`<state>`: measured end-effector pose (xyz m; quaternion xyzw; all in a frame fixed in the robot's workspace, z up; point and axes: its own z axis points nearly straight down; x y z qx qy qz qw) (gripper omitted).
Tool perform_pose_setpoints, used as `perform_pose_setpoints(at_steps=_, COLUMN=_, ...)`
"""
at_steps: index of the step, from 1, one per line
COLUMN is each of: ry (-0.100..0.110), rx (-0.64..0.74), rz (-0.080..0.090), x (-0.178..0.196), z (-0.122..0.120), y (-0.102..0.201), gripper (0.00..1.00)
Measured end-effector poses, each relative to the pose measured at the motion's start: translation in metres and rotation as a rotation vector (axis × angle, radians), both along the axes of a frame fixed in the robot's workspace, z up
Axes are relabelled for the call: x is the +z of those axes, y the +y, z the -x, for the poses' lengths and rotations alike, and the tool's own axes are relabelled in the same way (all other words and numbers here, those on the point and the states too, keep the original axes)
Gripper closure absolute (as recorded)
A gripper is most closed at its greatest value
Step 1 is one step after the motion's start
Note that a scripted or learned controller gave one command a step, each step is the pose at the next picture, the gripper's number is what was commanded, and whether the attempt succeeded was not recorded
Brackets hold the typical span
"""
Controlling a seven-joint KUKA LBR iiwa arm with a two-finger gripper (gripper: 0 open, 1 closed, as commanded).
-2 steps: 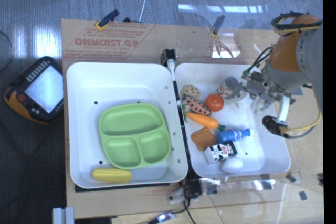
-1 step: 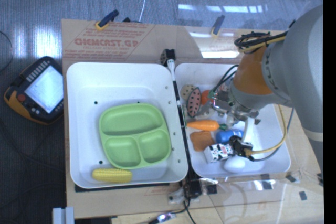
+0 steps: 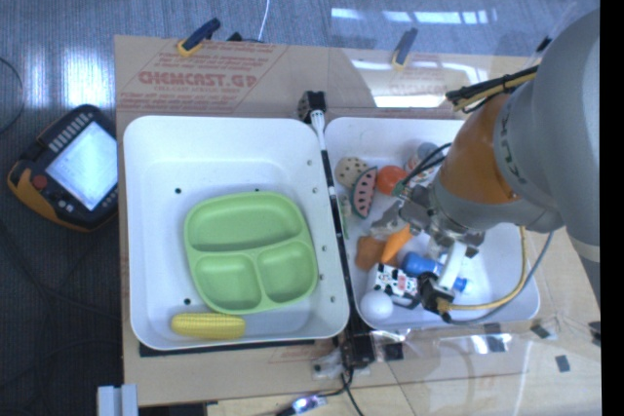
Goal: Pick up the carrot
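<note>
Carrot (image 3: pixel 397 240) lies in the right bin (image 3: pixel 507 302), left of centre, tilted, directly below the wrist of the arm (image 3: pixel 507 151). Jaws: state cannot be told; the wrist body covers them.

Surrounding items, right bin:
- Brown-orange piece (image 3: pixel 367 252), touching the carrot on its left.
- Blue piece (image 3: pixel 420 264), just beside the carrot on its near right.
- Spotted card (image 3: pixel 393 281), near side of the carrot.
- White ball (image 3: pixel 376 307), near left corner.
- Watermelon slice (image 3: pixel 364 190) and orange ball (image 3: pixel 391 178), far side of the carrot, close to the dividing wall.

The carrot is crowded on the left, near and far sides.

Left bin (image 3: pixel 146 209): green plate (image 3: pixel 249 248) at centre; corn (image 3: pixel 208 324) against the near wall, apart from the plate.

Both bins rest on the desk (image 3: pixel 195 78).
</note>
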<state>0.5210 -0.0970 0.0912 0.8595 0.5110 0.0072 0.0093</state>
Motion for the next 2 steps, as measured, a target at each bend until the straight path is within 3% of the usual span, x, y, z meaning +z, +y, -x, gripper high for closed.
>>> perform_pose_setpoints(at_steps=1, ry=0.006, rx=-0.001, rz=0.0, x=0.009, z=0.001, y=-0.001, gripper=1.0)
perform_pose_setpoints(at_steps=2, ry=0.025, rx=-0.252, rz=-0.01, x=0.092, z=-0.028, y=0.06, gripper=1.0)
